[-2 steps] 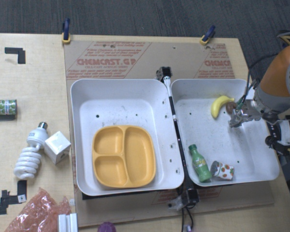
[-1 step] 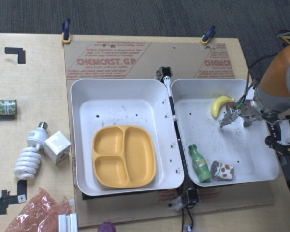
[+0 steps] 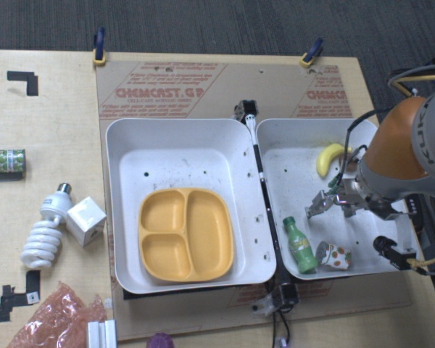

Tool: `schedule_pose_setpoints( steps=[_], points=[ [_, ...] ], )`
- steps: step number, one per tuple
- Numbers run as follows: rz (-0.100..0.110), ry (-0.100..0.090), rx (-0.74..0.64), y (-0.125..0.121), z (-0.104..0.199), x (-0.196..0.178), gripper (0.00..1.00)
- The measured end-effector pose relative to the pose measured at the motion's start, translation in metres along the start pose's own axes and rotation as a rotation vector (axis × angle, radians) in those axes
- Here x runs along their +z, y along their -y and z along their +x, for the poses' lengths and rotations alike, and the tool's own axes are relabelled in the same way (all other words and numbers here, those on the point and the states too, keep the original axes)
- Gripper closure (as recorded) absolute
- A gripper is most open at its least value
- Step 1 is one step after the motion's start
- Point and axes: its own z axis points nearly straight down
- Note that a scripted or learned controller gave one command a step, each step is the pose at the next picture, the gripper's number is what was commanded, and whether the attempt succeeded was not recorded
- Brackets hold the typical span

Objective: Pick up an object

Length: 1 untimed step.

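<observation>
Right bin [image 3: 391, 133], viewed from above at a slant. The candidate objects for picking lie in this bin: a yellow banana [image 3: 329, 159] near the upper middle of the floor, a green bottle [image 3: 299, 246] with a lighter green cap lying along the bin's lower left, and, just beside the bottle's base, a small patterned cup [image 3: 334, 256] tipped on its side against the lower wall. The gripper [image 3: 325, 203] is lowered into the bin between the banana above and the bottle and cup below; its metal fingers [image 3: 317, 206] point toward the left and appear slightly apart, with nothing visible between them and the bare white floor beneath. None of the three objects touches the gripper; the banana lies nearest to the wrist. The arm [image 3: 399, 151], grey with an orange band, enters from the right and covers the bin's right side, with black and yellow cables looped around it. The left bin [image 3: 123, 194] adjoins the right bin along a shared edge and holds a yellow three-compartment plate [image 3: 186, 234] resting flat in its lower half. Both bins sit on a brown board [image 3: 174, 85] printed with red lettering and held by blue clamps [image 3: 99, 46] at its far edge. On the bench to the left lie a spiral light bulb [image 3: 45, 232], a white cube [image 3: 86, 220], a small green can [image 3: 9, 162], and crumpled pink netting [image 3: 54, 317].
</observation>
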Motion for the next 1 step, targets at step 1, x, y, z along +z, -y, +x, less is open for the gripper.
schedule_pose_setpoints(
  steps=[1],
  points=[
    [-0.002,0.001,0.001,-0.0009,-0.0006,-0.0100,1.00]
  ],
)
